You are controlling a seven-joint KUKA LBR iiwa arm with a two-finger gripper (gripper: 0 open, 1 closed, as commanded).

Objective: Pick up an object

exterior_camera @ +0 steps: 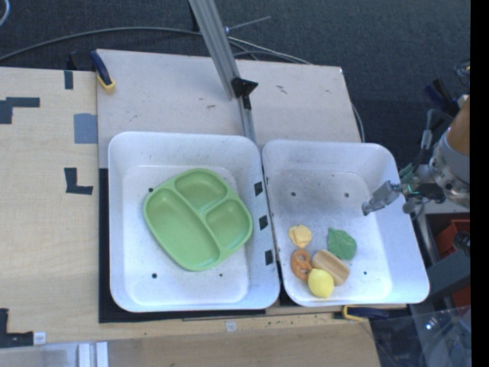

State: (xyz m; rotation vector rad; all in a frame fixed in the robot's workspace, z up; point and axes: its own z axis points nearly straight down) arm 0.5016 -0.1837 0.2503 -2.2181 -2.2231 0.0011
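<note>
Camera view looks down on the bench and we've got two shallow white bins side by side. Over in the left bin (122, 205) we see a green divided plate (198, 218) with three compartments, lying flat and turned a bit at an angle, pretty much in the middle of that bin's floor. All the small stuff is in the right bin (397, 228), bunched up toward its near side: a little pale yellow piece (300, 235) sits farthest back in the cluster, a green leafy-looking lump (341, 243) is to its right, an orange pretzel-shaped thing (301, 263) is just in front of the yellow piece, a tan bun-like block (331, 265) is touching or nearly touching the pretzel's right side, and a yellow lemon (321, 284) is nearest to us, tucked against the bun. The arm comes in from the right, and the gripper (380, 198) hangs over the right edge of the right bin, up and to the right of the food pile and well apart from it. We honestly can't tell how the hand is set, it's too small and dark to read, but we see nothing between it and none of the items is lifted.
</note>
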